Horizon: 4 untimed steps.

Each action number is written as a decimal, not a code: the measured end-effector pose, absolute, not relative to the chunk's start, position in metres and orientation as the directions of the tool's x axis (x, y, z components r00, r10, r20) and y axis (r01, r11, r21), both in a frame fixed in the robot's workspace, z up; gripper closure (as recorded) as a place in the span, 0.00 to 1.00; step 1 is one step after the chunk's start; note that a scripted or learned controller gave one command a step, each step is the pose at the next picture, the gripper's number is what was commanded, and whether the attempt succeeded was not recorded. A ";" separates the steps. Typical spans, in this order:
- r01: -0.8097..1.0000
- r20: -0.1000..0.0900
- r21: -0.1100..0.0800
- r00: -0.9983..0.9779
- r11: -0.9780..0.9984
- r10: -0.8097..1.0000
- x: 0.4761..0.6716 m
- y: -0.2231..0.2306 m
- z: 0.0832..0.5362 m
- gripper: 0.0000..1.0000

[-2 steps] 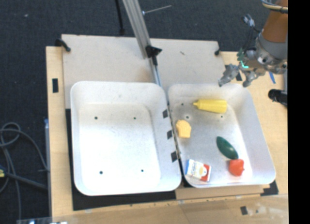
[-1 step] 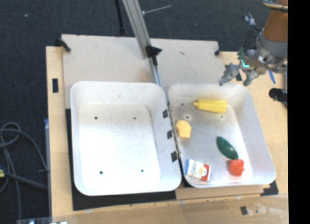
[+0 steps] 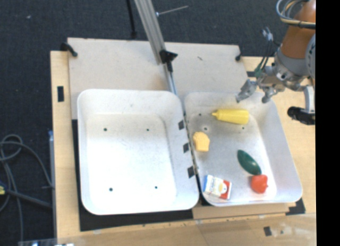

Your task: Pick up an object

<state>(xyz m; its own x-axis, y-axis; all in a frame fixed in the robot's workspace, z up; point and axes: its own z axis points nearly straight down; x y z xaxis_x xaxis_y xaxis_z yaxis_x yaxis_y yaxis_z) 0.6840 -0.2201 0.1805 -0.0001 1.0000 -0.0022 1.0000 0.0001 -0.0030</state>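
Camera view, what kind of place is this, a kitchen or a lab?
Probably a robotics lab: a robot arm reaches over two white bins on a bench, with toy items like a yellow bottle, and cables on the carpet.

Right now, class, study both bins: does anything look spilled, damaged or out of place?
Nothing stands out. The right bin holds a yellow bottle lying on its side, a yellow block, a green item, a red item and a small carton, all loose but inside its walls. The pincer hovers over its far edge.

No legible text anywhere; print on small carton too blurred.
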 end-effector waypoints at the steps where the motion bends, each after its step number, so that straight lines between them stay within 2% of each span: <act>1: 1.000 -0.002 0.001 0.001 -0.001 1.000 0.675 -0.224 0.133 0.00; 2: 1.000 -0.002 0.007 -0.004 0.004 1.000 0.678 -0.224 0.106 0.00; 3: 1.000 -0.006 0.005 -0.004 0.004 1.000 0.676 -0.226 0.115 1.00; 4: 1.000 -0.002 0.009 -0.003 0.003 1.000 0.685 -0.224 0.177 1.00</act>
